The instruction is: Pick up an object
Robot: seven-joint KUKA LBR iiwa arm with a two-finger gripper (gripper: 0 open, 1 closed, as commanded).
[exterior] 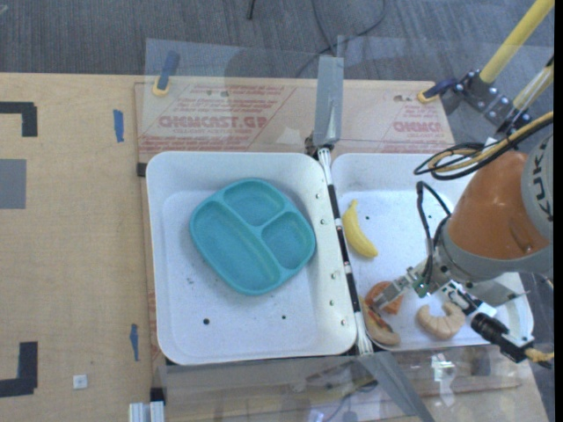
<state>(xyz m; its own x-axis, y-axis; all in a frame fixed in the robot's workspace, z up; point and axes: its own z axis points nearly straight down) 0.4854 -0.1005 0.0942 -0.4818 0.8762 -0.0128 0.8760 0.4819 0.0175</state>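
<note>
My gripper (393, 294) is low in the right bin (396, 207), near its front left corner, reaching in from the right under the orange wrist band. Its tip is right at a small red-orange object (378, 297) and partly covers it. Just in front lies a tan and orange piece (380, 329) against the bin's front wall. A tan croissant-shaped item (440, 322) rests to the right of it, below the wrist. A yellow banana (358, 232) lies further back along the divider, apart from the gripper.
The left bin (176, 323) holds a teal divided plate (253, 235) near its middle. The raised divider (339, 262) between the bins runs just left of the gripper. Cables and the arm's body hang over the right bin's right side.
</note>
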